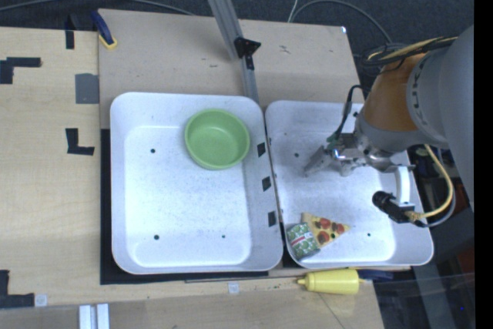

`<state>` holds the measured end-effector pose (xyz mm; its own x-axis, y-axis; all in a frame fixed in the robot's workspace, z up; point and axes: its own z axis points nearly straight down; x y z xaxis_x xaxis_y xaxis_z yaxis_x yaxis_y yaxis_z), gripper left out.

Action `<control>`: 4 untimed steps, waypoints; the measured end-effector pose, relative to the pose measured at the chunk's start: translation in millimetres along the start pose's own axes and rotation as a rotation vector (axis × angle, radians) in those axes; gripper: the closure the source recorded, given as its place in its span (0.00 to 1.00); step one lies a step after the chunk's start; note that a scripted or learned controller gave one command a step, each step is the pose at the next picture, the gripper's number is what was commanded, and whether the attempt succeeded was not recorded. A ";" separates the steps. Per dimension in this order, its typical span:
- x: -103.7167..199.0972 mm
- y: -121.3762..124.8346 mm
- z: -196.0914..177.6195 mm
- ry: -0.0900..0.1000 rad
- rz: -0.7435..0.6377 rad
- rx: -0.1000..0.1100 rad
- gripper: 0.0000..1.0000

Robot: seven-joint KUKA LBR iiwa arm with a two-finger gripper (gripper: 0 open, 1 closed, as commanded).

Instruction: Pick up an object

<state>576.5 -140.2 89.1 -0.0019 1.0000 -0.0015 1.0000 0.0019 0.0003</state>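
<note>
The gripper [317, 162] hangs low over the middle of the right bin [383, 254], jaws spread a little and pinching nothing. The pizza slice toy [317, 231] lies near that bin's front edge, towards the viewer and slightly left of the jaws, its long axis running across the bin. The green bowl [218, 139] sits apart in the left bin [131, 189].

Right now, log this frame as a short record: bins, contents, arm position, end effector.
left bin: holds a green bowl near its upper right
right bin: holds a pizza slice toy and a small green packet at its lower left
outside bins: yellow bottle lying on the bench below the right bin
arm: reaching in over the right bin
end effector: low over the right bin's middle, apart from the toys; nothing seen between its fingers
</note>
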 end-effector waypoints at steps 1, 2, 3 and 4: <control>0.7 0.1 -10.4 0.001 -0.001 0.000 1.00; -7.6 -2.6 -68.7 0.000 0.002 -0.004 1.00; -14.7 -2.7 -113.7 0.000 0.002 -0.003 1.00; -21.1 -9.0 -170.9 0.000 0.001 -0.005 1.00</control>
<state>567.4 -161.1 260.0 -0.0005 1.0000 -0.0020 1.0000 0.0005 0.0053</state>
